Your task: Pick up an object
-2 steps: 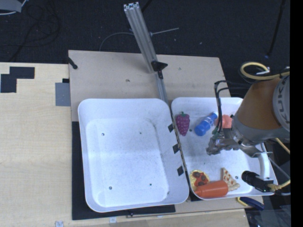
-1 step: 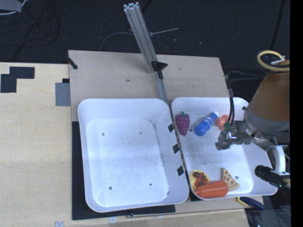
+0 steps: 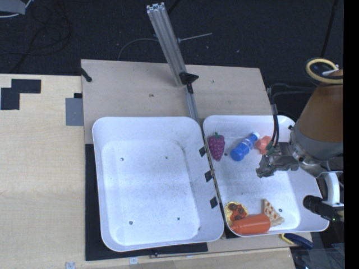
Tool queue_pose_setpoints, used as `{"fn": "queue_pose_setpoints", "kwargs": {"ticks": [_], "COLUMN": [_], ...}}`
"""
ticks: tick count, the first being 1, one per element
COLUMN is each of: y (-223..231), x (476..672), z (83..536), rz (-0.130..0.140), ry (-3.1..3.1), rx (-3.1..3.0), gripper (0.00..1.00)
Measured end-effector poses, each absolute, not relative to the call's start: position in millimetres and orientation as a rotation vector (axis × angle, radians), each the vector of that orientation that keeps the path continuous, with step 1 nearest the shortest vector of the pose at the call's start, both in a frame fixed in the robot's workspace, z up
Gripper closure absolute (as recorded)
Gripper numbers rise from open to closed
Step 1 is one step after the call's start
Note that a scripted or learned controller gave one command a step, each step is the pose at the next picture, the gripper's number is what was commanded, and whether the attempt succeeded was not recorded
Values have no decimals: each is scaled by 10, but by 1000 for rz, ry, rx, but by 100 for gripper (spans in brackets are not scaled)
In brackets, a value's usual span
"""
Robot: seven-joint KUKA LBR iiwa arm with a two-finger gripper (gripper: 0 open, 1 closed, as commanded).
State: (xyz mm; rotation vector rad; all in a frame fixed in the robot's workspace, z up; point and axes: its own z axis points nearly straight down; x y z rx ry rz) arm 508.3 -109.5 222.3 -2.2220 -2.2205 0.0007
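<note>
The right bin [image 3: 247, 189] holds a purple grape bunch [image 3: 216, 145] at its upper left, a blue bottle [image 3: 242, 148] beside it, and a small orange-red piece [image 3: 262, 144] just right of the bottle. Along the bin's near edge lie a pizza-like piece [image 3: 236, 210], a red sausage [image 3: 251, 224] and a waffle-like wedge [image 3: 272, 212]. My gripper [image 3: 268, 167] hangs over the right half of this bin, just below the orange-red piece and right of the bottle. Its dark fingertips blur together, and nothing shows between them.
The left bin [image 3: 148, 184] lies beside the right one, with black clips [image 3: 208, 175] along the shared rim. A slanted aluminium rail [image 3: 171, 41] rises behind the bins. The arm's grey-orange body [image 3: 322, 122] covers the right bin's far right edge.
</note>
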Motion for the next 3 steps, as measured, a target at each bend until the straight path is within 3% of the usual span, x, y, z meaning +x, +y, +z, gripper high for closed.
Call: {"fn": "queue_pose_setpoints", "kwargs": {"ticks": [3], "y": [354], "x": [5089], "z": [2331], "rz": [0], "ry": [-2225], "rx": [-2218], "gripper": [100]}}
